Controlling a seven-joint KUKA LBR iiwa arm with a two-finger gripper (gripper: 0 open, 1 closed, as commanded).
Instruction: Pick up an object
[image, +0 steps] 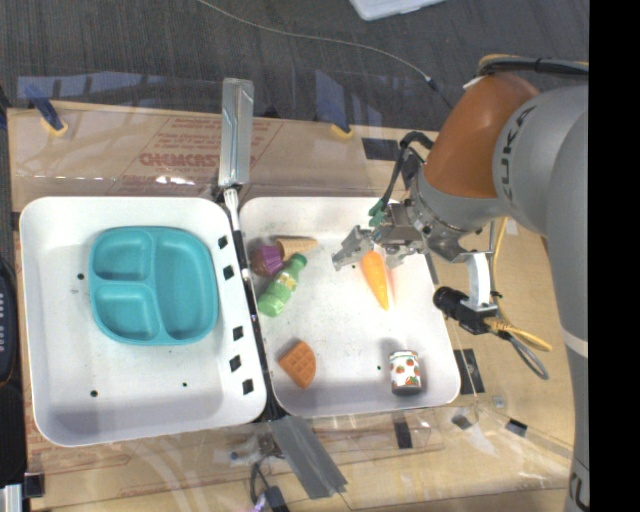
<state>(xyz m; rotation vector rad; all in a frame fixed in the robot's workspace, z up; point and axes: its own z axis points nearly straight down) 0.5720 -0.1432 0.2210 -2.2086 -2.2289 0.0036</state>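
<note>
Gripper (368, 250): over the right bin (440, 385), near its far edge; whether it grips wide, narrow or at all cannot be told. Carrot (377, 280): directly beneath the gripper, tip pointing toward the near edge; touching or merely under, unclear. Step in hand, by judgement: the grasp on the carrot; next move calls for a confirmed hold, then a straight lift.

Right bin, other contents: green bottle (282, 286) and purple piece (266, 259) by the left wall; cone (296, 243) at far left; orange wedge (297, 363) near the near-left corner; small can (404, 371) by the near-right corner.

Left bin (50, 400): teal divided plate (154, 284).

Bench (520, 400): light wood, taped; cables at right; dark carpet beyond.
</note>
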